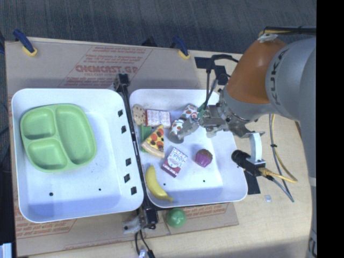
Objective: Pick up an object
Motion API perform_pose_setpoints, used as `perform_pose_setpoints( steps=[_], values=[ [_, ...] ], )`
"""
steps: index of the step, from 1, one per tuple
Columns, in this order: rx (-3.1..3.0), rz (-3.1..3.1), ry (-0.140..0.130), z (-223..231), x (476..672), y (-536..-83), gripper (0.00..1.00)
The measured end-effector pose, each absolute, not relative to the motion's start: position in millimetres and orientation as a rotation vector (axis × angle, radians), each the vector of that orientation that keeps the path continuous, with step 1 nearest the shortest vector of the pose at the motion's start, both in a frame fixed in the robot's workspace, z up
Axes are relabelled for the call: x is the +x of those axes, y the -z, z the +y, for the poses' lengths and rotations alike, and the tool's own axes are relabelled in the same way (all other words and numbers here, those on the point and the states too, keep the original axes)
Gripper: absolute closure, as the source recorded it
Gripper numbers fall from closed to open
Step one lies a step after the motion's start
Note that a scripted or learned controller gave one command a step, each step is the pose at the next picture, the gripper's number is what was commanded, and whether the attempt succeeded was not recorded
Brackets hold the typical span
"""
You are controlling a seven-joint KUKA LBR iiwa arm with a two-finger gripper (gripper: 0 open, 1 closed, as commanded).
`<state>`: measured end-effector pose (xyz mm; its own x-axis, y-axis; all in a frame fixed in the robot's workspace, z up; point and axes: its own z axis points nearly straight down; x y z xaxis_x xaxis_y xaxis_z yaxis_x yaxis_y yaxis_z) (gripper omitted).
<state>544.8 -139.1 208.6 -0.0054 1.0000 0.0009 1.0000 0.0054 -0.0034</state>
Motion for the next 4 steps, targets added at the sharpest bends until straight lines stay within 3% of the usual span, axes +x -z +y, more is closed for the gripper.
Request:
perform_pose_setpoints(
  steps=[2,3,4],
  values=[
    [-2.213,-2.225,-0.003,-139.1,544.8,-208.7,0.00],
    [-2.211,-2.229,-0.006,-159.9,614.8,-90.8,0.00],
    [-2.207,-2.233,-0.005,-159.6,615.6,-101.8,1.00]
  ],
)
